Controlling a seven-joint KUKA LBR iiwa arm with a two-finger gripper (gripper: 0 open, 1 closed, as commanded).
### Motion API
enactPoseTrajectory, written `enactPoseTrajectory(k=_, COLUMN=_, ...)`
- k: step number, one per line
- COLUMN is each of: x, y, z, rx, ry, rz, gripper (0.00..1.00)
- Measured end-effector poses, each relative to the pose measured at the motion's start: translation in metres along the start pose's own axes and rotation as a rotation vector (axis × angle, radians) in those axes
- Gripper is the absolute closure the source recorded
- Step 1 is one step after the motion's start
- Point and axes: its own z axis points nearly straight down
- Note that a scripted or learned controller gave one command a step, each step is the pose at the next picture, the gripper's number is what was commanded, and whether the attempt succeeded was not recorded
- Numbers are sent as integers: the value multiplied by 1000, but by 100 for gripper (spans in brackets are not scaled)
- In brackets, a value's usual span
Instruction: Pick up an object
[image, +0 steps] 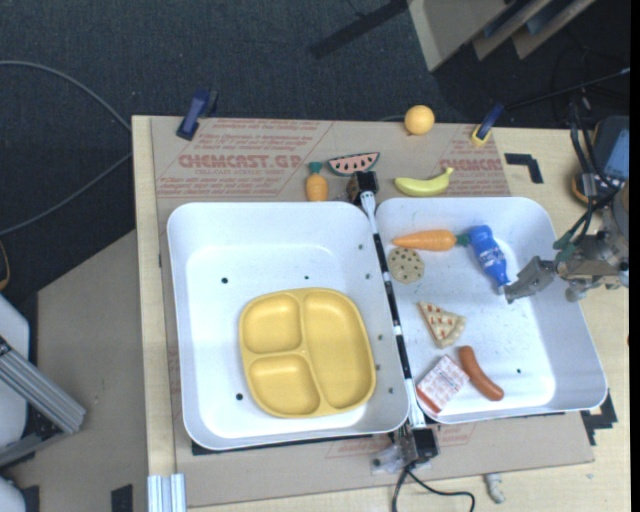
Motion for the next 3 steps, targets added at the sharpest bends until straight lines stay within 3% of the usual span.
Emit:
enactPoseTrajectory(k=1, x=0, y=-12, z=167, rx=3, ry=1, rz=1, gripper=0)
enactPoseTrajectory(k=2, x=63, y=-16, z=175, rx=3, ry=2, rz=0, gripper=0)
enactPoseTrajectory(k=3, x=62, y=-16, z=165, rx=0, ry=1, rz=2, gripper=100)
